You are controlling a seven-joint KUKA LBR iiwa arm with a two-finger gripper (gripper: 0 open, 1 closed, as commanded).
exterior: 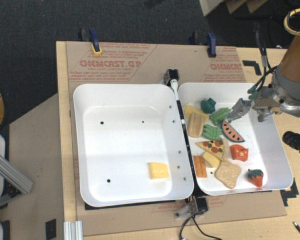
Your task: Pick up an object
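My gripper (246,112) hangs over the right bin (271,134), close to its back right part. Nothing can be seen held in it. Just left of it lie a green leafy piece (220,116) and a teal piece (208,105). A watermelon slice (231,132) lies right below the gripper. Further toy foods fill the same bin: a bread roll (195,125), a pizza slice (211,146), a red pepper (239,153), a toast slice (227,174) and a strawberry (256,177). A yellow cheese block (159,170) lies alone in the left bin (90,134).
The two bins meet at a black-edged divider (182,129). Blue clamps (94,40) (211,44) hold the brown board at the back. The arm's orange band (296,64) rises at the right edge.
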